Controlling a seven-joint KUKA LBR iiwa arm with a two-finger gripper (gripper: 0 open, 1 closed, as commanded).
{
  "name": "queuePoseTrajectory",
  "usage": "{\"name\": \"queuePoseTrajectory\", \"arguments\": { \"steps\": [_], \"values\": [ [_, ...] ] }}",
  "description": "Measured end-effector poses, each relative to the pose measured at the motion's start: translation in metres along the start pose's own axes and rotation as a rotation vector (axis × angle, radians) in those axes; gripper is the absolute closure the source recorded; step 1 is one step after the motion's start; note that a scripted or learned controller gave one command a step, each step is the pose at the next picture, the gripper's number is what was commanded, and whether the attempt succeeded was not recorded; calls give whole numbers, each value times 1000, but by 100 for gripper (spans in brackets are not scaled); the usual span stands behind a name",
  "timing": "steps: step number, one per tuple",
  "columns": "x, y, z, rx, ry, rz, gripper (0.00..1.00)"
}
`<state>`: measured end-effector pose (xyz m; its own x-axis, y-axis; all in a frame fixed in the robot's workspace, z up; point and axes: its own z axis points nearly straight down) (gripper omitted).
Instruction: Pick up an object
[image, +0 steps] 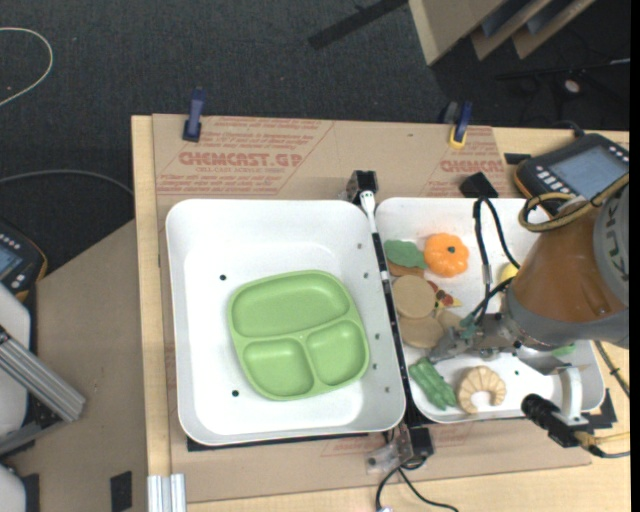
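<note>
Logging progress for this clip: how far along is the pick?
Done: the arm has reached over the right bin. In hand: the gripper sits low among the toys, near the croissant and green piece; no grasp is visible. Left: gripping and lifting one. The green tray lies in the left bin.

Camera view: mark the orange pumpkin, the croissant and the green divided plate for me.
Orange pumpkin (447, 255), camera view, middle of its orange body.
Croissant (481, 385), camera view, top of its curved crust.
Green divided plate (290, 305), camera view, floor of its largest compartment.
</note>
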<state>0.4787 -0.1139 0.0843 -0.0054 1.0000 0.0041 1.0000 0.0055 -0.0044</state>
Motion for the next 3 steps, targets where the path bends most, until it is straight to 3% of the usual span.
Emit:
{"name": "queuePoseTrajectory", "arguments": {
  "steps": [1, 2, 3],
  "values": [
    [-40, 68, -1, -11, -8, 4, 0],
    [13, 112, -1, -10, -5, 0, 0],
    [107, 16, -104, -1, -2, 3, 0]
  ]
}}
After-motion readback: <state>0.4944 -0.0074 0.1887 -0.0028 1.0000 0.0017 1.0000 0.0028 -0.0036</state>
